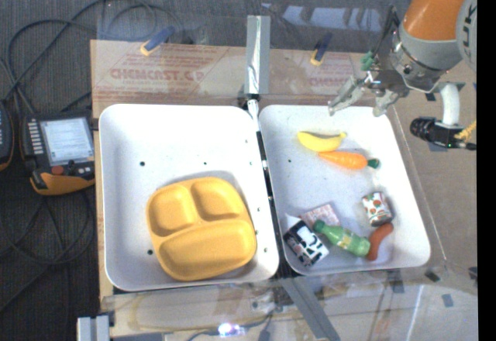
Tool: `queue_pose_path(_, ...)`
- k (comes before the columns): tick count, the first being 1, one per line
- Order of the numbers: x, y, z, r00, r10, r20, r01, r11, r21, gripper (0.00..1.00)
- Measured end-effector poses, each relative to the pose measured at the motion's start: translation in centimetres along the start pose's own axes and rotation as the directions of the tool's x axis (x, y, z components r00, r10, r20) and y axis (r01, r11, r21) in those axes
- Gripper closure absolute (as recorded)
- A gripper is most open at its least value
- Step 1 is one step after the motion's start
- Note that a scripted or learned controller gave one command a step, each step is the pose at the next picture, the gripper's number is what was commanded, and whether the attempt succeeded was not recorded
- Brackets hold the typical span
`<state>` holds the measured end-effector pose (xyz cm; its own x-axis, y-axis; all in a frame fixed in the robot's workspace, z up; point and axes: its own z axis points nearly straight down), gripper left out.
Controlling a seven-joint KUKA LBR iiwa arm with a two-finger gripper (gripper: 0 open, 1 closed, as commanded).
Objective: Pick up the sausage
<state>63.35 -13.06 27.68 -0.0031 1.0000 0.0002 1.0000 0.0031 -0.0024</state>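
The short reddish-brown sausage (380, 241) lies in the lower right corner of the right white bin (411, 177), tilted, with its lower end touching the green plastic bottle (346, 239). Just above it stands a small red and white can (376, 208). I think these things are crowded there by chance, as loose items pushed toward the low corner, so the sausage has neighbours on 2 sides and the bin wall close on the third.

Further left I see a pink packet (321, 215) and a black and white carton (303, 244). Near the upper part of the bin lie a yellow banana (320, 141) and an orange carrot (346, 160). The left white bin (139, 138) carries a yellow divided tray (201, 227).

The pincer (363, 103) hangs over the upper edge of the right bin, its 2 fingers spread and nothing between them. The sausage is well apart from it, toward the opposite, near edge of the bin. In my judgement the pick is not yet begun.
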Motion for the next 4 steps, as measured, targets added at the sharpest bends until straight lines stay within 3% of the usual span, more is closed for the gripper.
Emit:
queue_pose_path(1,0.0,-8.9,9.7,0.995,-0.104,-0.001,0.104,0.995,0.001,0.00)
queue_pose_path(2,-1.0,-10.8,5.3,0.985,-0.175,0.000,0.175,0.985,-0.002,0.00)
queue_pose_path(3,-0.4,-10.8,-0.8,0.953,-0.304,0.001,0.304,0.953,-0.003,0.00)
queue_pose_path(4,-1.7,-15.0,10.4,0.963,-0.269,-0.002,0.269,0.963,0.000,0.00)
